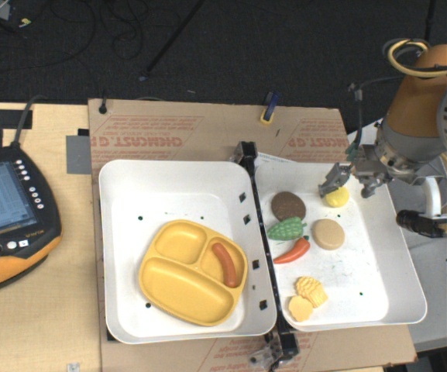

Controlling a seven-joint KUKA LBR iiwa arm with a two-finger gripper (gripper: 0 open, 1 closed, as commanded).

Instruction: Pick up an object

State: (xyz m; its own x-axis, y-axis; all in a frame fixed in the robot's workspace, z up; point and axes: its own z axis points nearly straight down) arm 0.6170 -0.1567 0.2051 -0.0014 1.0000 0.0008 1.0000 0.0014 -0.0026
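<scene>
arm: enters from right | hand (pixel 352 180): low over right side | fingers spread

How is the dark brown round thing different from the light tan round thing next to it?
The brown disc is dark chocolate brown; the tan disc is pale beige. The brown disc lies farther back in the right bin, the tan disc nearer the front and further right. The brown disc touches the green toy; the tan disc lies beside it. Both are round, flat and similar in size.

Light fell evenly and bright from overhead, leaving only soft, short shadows. The white bins (pixel 177 184) glared slightly, and the frame's top stayed dark and a little grainy.
</scene>
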